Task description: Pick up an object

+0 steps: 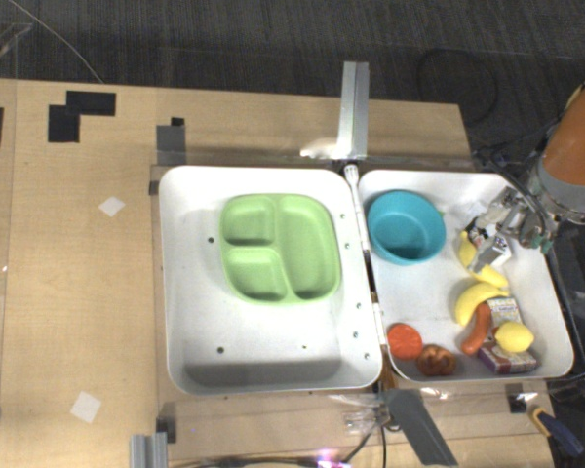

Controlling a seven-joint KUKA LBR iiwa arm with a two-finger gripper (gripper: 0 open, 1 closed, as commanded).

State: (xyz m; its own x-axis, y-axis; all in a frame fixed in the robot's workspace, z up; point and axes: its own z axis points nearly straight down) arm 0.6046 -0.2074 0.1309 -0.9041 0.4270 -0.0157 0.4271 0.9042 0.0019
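Two shallow white plastic bins with rounded corners sit side by side on a pale wooden bench [68, 291]. The left bin [190, 359] holds a smooth light-green tray [278, 247] with three moulded compartments. The right bin [556, 334] holds a round, glossy teal bowl [406, 226] at about 10 o'clock. Small toy foods crowd the bin from 3 to 6 o'clock: a curved yellow banana [473, 298], a slim orange carrot [477, 330], a round lemon [514, 337] resting on a purple-and-white box [507, 359], an orange tomato-like ball [404, 339] and a brownish-red fruit [437, 360] beside it.

The grey arm with its orange band [577, 149] reaches in from 3 o'clock. Its metal hand [489, 242] hangs low over the right bin at about 2 o'clock, just beside a small yellow piece [466, 253]. Whether its fingers are apart or together, I cannot tell.

Black tape squares mark the bench at 10 o'clock. Dark ribbed carpet [224, 18] lies beyond at 12 o'clock.
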